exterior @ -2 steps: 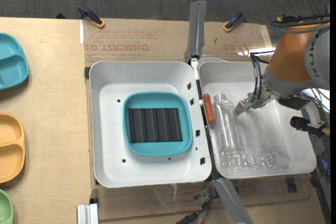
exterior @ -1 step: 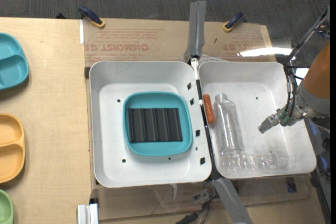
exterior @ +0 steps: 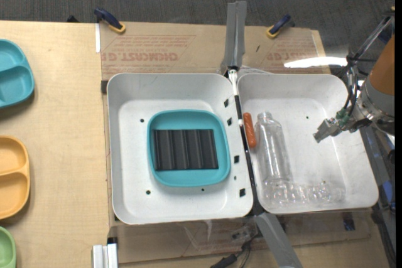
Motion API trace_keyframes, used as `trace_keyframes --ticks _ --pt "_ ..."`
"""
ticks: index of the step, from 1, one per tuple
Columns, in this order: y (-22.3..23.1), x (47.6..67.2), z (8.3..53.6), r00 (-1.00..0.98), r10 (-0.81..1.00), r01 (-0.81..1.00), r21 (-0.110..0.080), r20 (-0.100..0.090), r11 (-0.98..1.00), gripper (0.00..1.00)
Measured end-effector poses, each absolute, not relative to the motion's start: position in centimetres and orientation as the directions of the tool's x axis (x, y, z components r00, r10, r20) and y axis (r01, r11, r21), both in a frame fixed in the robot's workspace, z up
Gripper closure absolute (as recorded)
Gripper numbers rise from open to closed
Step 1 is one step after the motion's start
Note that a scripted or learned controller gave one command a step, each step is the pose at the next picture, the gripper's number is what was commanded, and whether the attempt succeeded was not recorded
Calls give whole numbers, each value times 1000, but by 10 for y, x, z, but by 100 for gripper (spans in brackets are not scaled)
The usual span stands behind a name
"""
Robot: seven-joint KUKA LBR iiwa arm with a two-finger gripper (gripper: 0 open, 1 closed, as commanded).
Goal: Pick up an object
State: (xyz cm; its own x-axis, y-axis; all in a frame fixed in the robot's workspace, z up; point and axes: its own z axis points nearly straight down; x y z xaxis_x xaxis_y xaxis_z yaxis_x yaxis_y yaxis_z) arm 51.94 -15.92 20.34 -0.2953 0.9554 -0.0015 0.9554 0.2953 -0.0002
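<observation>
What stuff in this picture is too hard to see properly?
- Gripper, camera view: too small and blurred to show whether it holds anything.
- Clear bottles, camera view: see-through against the right bin, so the ones along the bottom wall cannot be counted.
- Plates at left: cut off by the picture edge.

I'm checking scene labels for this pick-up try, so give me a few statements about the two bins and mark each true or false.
1. A teal tray lies in the left bin. True.
2. A clear bottle lies in the right bin. True.
3. The hand holds the bottle. False: the hand hovers over the right bin, apart from the bottle, with nothing seen in it.
4. The orange thing lies in the left bin. False: it lies in the right bin, by the divider, beside the bottle.
5. A second clear bottle lies along the right bin's near edge. True.
</observation>
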Motion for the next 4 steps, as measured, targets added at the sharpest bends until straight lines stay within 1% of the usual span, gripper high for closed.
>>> trace_keyframes --ticks 1,2,3,4 --pt "-178 478 188 -119 993 993 -3 0 119 0" --pt "-141 502 197 -106 994 994 -1 -1 106 0" --pt "-141 503 205 -108 994 994 -2 -3 108 100" --pt "-98 554 230 66 998 998 -2 -2 -66 100"
